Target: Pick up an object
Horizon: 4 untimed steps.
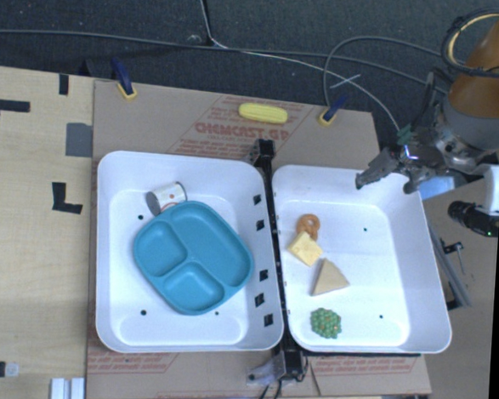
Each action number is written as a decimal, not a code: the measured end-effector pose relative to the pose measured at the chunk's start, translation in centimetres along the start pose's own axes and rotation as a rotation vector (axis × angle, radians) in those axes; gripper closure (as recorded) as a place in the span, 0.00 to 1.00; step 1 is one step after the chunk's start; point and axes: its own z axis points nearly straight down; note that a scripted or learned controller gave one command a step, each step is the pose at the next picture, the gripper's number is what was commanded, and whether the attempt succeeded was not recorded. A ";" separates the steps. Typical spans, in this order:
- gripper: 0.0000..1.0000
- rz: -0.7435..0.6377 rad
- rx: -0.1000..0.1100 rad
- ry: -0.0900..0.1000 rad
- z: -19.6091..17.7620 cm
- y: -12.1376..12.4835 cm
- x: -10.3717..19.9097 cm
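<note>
I noted the gripper [390,172] over the upper right corner of the right bin [423,275], fingers spread wide and holding nothing. The candidate objects sat along the bin's left half, down and to the left of the gripper: a small doughnut [308,225] nearest, touching a yellow block [306,249], then a tan wedge [329,278], then a green ball [326,323]. I judged the doughnut the shortest reach.
</note>
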 end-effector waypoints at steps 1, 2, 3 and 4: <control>0.00 0.000 0.004 0.000 6.3 -0.4 -0.3; 0.00 0.000 0.006 0.000 12.7 -0.7 -0.4; 0.00 -0.001 0.002 0.000 17.1 -0.3 -0.2; 1.00 -0.002 0.001 0.000 15.9 -0.3 -0.2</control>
